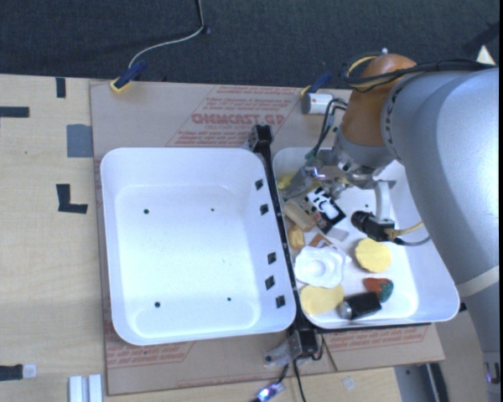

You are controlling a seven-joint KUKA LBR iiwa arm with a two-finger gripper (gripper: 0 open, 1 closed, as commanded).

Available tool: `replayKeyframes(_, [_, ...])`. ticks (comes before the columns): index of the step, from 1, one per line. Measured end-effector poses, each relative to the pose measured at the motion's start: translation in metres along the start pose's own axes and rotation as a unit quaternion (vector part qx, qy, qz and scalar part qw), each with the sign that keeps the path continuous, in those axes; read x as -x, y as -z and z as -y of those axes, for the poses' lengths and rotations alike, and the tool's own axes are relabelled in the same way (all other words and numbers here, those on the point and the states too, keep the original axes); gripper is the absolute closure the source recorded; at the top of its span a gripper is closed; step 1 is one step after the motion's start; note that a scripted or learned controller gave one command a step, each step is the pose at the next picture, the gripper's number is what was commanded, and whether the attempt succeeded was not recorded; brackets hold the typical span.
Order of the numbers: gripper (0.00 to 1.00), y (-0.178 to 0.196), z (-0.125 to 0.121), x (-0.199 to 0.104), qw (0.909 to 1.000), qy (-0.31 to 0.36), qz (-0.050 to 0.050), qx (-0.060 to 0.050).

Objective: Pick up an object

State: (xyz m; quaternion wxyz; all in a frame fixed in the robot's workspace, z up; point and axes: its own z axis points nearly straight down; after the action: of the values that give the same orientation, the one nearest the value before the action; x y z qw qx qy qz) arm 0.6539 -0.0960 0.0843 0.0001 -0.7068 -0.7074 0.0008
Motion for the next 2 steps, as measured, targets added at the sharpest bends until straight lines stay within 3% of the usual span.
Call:
replayKeyframes(1, [0.00,0.000,0.004,0.000,1.0000,0.000,0.000,-0.001])
replayKeyframes(2, [0.00,0.000,0.046,0.007,1.0000,-0.001,0.000,0.000])
